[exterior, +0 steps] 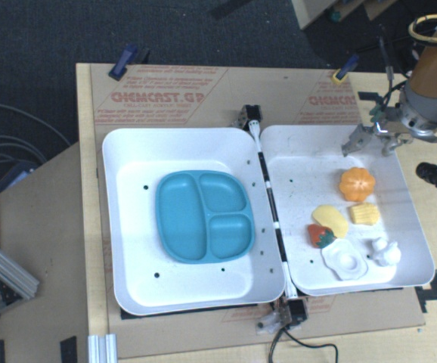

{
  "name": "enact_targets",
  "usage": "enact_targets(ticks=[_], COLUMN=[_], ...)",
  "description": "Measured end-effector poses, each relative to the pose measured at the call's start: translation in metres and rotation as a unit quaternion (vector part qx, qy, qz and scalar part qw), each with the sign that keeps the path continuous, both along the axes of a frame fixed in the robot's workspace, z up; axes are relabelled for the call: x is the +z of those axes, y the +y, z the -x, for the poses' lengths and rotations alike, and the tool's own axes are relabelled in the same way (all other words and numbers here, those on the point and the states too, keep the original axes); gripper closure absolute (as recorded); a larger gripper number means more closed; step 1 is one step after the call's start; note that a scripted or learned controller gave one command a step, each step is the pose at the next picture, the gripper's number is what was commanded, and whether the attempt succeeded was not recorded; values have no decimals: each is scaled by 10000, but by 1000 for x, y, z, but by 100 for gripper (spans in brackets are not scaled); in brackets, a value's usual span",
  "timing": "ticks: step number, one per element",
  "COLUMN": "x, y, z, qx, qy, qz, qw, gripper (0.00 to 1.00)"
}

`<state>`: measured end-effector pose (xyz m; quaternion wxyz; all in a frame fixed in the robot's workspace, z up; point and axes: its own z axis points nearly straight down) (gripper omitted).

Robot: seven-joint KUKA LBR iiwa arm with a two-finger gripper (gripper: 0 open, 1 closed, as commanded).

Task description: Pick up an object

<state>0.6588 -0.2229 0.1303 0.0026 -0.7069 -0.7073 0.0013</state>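
The right bin (302, 165) holds several toy foods near its front right. An orange (357, 184) lies farthest back, with a yellow block (364, 215) just in front of it. Beside them lie a pale yellow rounded piece (330, 218), a small red piece with a green top (320, 236), a white fried egg (345, 262) and a small white object (385, 252). My gripper (370, 144) hangs over the bin's back right corner, behind the orange and apart from it. It is open, with nothing between its fingers.
The left bin (128, 172) holds a blue divided plate (205, 215) in its middle. A black clamp (250, 115) sits at the back of the seam between the bins. Blue clips (125, 60) pin the cardboard sheet under the bins.
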Motion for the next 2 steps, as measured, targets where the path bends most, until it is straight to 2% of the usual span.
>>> enact_targets(ticks=[1, 2], x=[-46, -46], y=[40, 68], z=[-7, 59], qx=[6, -4], qy=[-14, -18], qz=[1, 4], qw=[10000, 10000], gripper=[0, 0])
